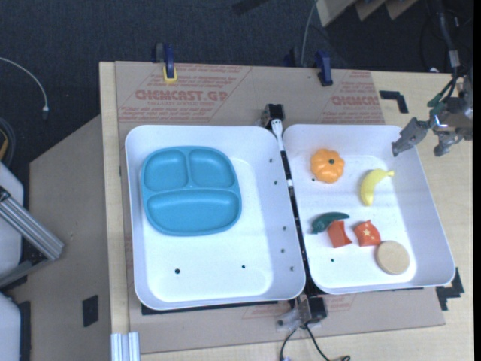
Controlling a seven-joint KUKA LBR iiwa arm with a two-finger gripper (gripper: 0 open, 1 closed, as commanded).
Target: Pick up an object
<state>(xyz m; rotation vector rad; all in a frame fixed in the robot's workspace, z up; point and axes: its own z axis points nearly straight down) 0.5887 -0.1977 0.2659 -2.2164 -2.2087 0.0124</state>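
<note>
Grey end effector [425,137] | fingers spread, empty | over right bin [428,224] rim

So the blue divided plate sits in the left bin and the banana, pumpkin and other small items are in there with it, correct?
Not quite. The camera view shows the blue divided plate alone in the left bin. The banana, pumpkin and other small items lie in the right bin, not with the plate.
</note>
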